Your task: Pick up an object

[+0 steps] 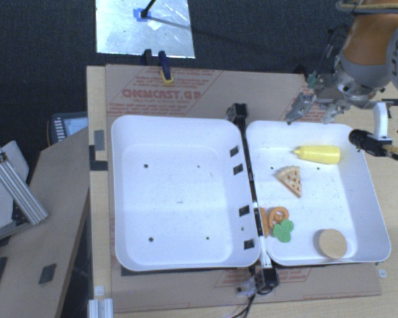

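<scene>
Your claw point(313, 111) hovers over the right bin's point(368, 177) far rim, fingers apart, gripping nothing.
Below it the yellow bottle point(317, 154) lies in that bin, with the pizza slice point(290, 180) just beside.

Below me sit two white bins point(179, 132), the right one holding a yellow bottle point(317, 154) and an orange waffle-patterned wedge point(290, 179). There is also an orange pretzel point(277, 216), a green piece point(283, 230) and a tan disc point(332, 243).

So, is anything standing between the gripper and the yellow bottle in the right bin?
Nothing visible does. The gripper hangs above the far edge of the right bin, and the yellow bottle lies just below it, with bare bin floor between them.
</scene>
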Robot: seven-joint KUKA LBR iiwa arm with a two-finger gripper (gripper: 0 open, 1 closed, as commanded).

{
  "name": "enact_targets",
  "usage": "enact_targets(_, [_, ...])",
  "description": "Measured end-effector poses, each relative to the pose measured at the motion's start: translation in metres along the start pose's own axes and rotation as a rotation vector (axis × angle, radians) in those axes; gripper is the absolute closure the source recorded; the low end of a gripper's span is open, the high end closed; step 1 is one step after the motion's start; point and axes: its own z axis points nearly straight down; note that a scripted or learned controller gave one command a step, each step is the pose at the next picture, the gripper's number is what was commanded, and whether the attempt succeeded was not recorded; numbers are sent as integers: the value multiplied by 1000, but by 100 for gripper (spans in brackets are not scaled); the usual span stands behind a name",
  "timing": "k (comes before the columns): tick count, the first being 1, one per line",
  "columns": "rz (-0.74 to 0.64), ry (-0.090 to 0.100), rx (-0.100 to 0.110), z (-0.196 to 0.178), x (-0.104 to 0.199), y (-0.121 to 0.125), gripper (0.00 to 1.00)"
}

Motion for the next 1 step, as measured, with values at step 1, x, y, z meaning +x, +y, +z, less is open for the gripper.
enact_targets(1, [-3,0,-4,-12,0,1,100])
